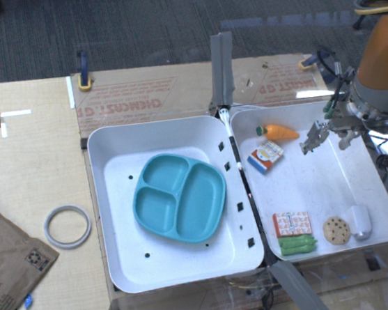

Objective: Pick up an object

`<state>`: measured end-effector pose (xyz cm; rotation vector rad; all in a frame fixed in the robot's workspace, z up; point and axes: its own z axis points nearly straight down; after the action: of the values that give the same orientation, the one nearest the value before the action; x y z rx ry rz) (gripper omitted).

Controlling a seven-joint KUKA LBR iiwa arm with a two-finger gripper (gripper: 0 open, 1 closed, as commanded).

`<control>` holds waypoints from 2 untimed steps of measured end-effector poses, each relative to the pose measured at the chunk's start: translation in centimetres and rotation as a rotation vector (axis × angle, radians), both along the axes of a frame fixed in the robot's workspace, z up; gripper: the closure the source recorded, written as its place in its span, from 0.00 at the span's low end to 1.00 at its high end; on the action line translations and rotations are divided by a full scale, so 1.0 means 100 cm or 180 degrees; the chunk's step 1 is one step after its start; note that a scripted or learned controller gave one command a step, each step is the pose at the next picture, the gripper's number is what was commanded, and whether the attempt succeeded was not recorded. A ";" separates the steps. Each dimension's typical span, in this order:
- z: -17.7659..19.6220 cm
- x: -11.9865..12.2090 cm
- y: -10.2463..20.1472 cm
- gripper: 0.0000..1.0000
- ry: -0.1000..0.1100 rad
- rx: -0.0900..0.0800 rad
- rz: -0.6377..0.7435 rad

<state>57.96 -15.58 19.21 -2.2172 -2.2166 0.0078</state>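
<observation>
Cookie [336,230], round and speckled, at right bin's [303,186] near edge, well apart from claw [329,137]; green pea pod [297,244] and printed box [291,223] beside it. Farther: small carton [266,156], orange carrot [278,132]. Claw hovers wide, gripping nothing.

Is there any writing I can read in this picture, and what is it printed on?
"CHEMCAST GP", upside down in red, on the protective paper behind the bins.
"BOX", on the brown cardboard at the left edge.
Small carton and red-and-white packet in the right bin: printing too small to read.
</observation>
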 end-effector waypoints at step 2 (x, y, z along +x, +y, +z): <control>-0.104 0.061 0.014 0.00 -0.0004 -0.0003 -0.0091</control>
<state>64.11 -14.16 8.85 -2.2498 -2.1856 0.0074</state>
